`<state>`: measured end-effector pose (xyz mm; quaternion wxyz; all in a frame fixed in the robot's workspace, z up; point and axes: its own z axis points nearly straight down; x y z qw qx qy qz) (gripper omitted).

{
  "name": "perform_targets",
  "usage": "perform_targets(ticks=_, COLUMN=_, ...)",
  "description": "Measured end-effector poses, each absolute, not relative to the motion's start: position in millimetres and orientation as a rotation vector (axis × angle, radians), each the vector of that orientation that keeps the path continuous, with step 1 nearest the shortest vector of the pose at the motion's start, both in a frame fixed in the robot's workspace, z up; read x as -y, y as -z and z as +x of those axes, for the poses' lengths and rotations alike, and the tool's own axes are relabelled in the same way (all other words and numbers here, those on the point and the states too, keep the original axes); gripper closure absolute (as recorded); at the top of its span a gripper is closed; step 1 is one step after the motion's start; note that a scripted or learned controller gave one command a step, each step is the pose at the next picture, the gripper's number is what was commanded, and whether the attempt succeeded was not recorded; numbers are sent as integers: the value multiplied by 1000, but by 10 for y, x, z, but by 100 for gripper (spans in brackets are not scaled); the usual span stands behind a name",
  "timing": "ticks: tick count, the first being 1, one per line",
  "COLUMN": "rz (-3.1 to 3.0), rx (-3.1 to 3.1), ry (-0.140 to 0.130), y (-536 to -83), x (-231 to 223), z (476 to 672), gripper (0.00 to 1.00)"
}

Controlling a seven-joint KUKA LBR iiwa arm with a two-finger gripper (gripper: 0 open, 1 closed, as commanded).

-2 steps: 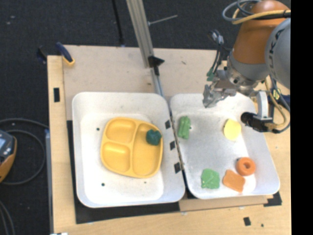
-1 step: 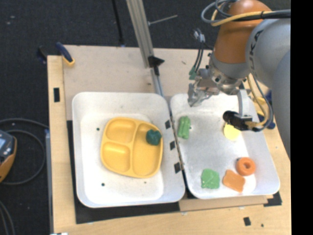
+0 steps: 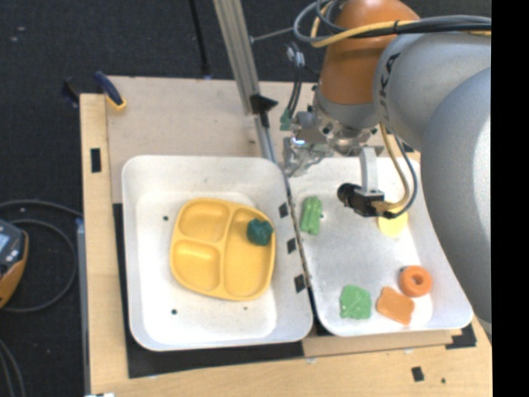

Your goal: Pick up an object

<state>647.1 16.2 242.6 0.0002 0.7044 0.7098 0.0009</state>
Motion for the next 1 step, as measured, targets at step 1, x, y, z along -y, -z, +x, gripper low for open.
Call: perform_targets(ticks=1, rz=2212, rx=-2229, ry=-6, y=-2511, x=-700, z=6691, gripper=100)
